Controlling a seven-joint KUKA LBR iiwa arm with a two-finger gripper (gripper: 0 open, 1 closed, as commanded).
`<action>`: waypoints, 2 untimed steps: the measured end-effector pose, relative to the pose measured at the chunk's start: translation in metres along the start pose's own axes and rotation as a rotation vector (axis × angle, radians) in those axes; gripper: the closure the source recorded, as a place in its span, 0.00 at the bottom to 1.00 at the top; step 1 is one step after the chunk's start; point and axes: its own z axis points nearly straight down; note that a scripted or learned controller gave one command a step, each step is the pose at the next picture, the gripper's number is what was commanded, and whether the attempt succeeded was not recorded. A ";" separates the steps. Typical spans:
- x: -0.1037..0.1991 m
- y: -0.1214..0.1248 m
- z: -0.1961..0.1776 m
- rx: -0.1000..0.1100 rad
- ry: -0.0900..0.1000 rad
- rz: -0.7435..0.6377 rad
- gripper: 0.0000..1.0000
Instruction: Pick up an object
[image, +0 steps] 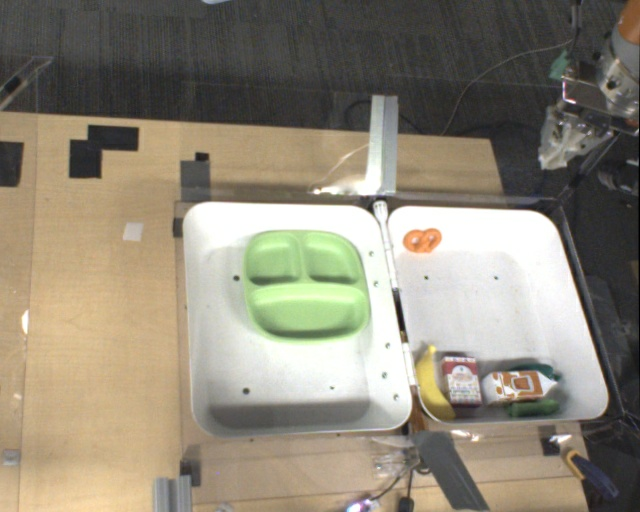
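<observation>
My gripper (566, 135) hangs at the top right, beyond the back right corner of the right bin (520, 300) and well away from every object. An orange pretzel-shaped piece (422, 240) lies in that bin's back left corner. Along its front edge a yellow banana (431, 385), a small red carton (460, 381), a brown and white carton (515, 384) and a green vegetable (534, 407) lie packed together. In the left bin (215, 300) a green divided plate (304, 283) sits near the middle.
A metal post (384, 145) stands behind the seam between the bins. The wooden bench (90, 330) stretches out to the left. Cables trail over the dark floor at the back right.
</observation>
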 end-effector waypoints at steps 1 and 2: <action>-0.058 -0.022 0.102 0.005 -0.001 0.226 1.00; -0.059 -0.096 0.163 0.007 -0.001 0.424 1.00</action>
